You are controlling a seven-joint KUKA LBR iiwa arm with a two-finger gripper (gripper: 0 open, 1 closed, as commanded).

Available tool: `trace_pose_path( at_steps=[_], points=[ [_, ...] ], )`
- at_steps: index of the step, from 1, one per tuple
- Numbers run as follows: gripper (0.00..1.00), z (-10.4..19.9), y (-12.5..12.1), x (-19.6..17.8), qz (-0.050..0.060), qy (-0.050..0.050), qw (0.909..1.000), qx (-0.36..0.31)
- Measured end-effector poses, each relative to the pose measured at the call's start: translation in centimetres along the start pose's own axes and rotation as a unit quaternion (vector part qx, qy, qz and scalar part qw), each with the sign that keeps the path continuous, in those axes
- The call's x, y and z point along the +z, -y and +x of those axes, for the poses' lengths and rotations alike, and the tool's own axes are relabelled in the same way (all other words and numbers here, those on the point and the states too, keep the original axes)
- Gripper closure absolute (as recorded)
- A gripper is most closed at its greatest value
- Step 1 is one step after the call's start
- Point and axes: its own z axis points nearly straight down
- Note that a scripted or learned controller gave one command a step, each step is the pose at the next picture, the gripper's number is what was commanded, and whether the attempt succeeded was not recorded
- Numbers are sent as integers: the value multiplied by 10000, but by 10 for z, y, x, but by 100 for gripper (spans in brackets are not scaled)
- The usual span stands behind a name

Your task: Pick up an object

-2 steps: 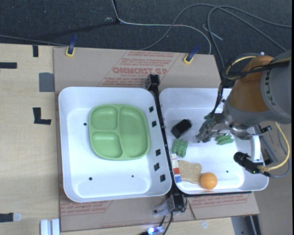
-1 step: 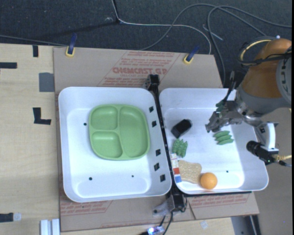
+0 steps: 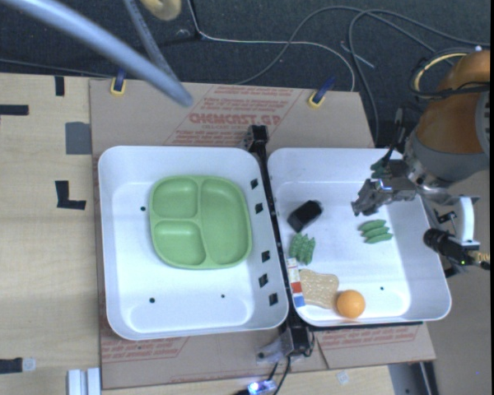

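Note:
My gripper (image 3: 367, 202) hangs over the right part of the right bin (image 3: 412, 299), with the grey arm coming in from the right edge. Just below it lies a green pea pod (image 3: 375, 231). A black block (image 3: 305, 215) sits to the gripper's left, near the bin's left wall. Below the block is a small green leafy piece (image 3: 302, 247). An orange ball (image 3: 351, 304) rests at the front of the bin beside a beige cracker-like slab (image 3: 316, 287). I see nothing between the fingers.
The left bin (image 3: 123, 303) holds a green divided plate (image 3: 202, 221). A black divider strip runs between the two bins. Cables lie on the dark surface behind the bench. A grey pole crosses the upper left.

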Motion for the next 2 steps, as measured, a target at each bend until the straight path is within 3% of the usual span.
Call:
trace_pose_path(
  at_steps=[2],
  points=[
    [100, 110, 9, -5, 13, -11, 10000, -26]
  ],
)
